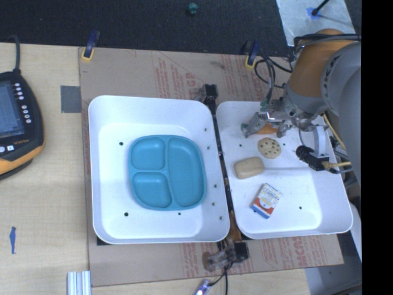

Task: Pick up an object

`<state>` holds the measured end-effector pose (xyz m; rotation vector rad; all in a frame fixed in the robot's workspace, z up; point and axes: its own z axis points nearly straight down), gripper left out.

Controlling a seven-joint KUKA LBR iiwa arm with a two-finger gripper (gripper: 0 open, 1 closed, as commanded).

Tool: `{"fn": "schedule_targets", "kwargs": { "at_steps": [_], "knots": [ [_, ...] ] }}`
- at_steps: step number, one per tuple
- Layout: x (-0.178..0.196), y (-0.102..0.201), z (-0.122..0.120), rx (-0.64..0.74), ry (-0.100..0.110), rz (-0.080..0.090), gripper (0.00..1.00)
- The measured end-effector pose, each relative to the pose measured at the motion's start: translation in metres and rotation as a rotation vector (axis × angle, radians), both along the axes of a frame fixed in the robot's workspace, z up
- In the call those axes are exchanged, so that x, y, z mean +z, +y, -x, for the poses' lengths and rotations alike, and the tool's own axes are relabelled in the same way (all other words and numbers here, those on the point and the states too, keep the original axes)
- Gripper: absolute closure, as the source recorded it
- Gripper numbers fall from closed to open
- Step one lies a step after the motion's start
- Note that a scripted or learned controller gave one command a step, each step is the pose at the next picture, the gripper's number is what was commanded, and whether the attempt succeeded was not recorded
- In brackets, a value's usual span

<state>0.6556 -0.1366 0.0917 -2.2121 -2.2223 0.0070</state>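
The right bin [319,223] holds a round brown cookie [268,147], a beige oblong block [249,167] and a small white, red and blue carton [266,200]. My gripper [266,125] is low over the bin's far part, just beyond the cookie. Its fingers stand open, spread left and right. A small orange thing [268,128] shows between them, partly hidden by the gripper. I cannot tell whether the fingers touch it. The grey arm with its orange band [319,60] reaches in from the right.
The left bin [104,165] holds a blue divided plate [167,172]. A black and orange handheld pendant [15,121] lies on the bench at the far left. Cables and a black fitting [316,155] hang by the arm over the right bin's right side.
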Motion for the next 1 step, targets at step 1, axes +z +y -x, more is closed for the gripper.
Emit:
{"fn": "schedule_targets", "kwargs": {
  "at_steps": [1],
  "knots": [
    [0.0005,-0.0474,-0.0005,-0.003,-0.006,0.002,0.00]
  ]
}}
